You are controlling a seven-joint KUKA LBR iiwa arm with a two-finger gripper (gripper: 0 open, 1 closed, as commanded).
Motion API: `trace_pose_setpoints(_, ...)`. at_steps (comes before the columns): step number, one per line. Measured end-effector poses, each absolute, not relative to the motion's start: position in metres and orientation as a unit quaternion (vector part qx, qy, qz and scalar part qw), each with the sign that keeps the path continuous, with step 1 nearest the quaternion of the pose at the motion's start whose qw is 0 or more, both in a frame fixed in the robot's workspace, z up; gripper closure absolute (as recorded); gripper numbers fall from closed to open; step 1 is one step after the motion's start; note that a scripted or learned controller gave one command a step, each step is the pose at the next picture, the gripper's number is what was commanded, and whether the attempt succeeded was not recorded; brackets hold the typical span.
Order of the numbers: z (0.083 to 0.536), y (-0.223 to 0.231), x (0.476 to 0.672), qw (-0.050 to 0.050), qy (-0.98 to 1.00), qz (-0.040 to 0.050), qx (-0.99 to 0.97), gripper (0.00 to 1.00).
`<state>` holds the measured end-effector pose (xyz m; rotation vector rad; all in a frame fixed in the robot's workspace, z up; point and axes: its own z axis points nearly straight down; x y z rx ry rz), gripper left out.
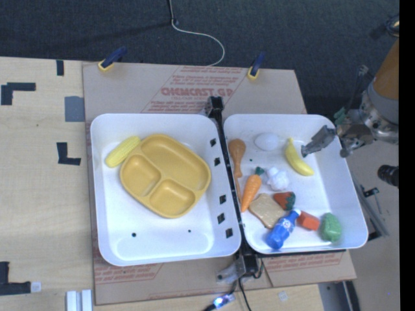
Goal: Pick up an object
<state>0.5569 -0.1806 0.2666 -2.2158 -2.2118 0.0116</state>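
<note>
The gripper (329, 141) hangs at the right of the frame, over the upper right corner of the right bin (347, 173). Its two dark fingers seem spread apart with nothing between them, though at this slant they are hard to read, so the claw is probably released and empty. It sits above the bin's contents rather than among them, which suits an approach still being lined up; no object has been chosen by contact yet.

The nearest candidate is the banana (298, 158), lying just left of and below the fingers, near the bin's upper right. Beside it, toward the top centre, lies a white egg (267, 141). Along the bin's left wall rests a drumstick (237, 153), with a carrot (251, 190) below it. A slice of bread (266, 210) lies in the lower middle, touching a blue bottle (281, 231). A green piece (331, 227) sits in the lower right corner, beside a small orange-red piece (308, 221).

The left bin (110, 238) holds a yellow divided tray (165, 173), tilted across its middle, and a corn cob (122, 151) just beside the tray's upper left edge.
</note>
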Motion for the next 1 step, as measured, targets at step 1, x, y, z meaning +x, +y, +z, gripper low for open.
trace_pose_setpoints(1,0.2730,-0.1805,0.5590,0.001,-0.707,0.0006,-0.707,0.00)
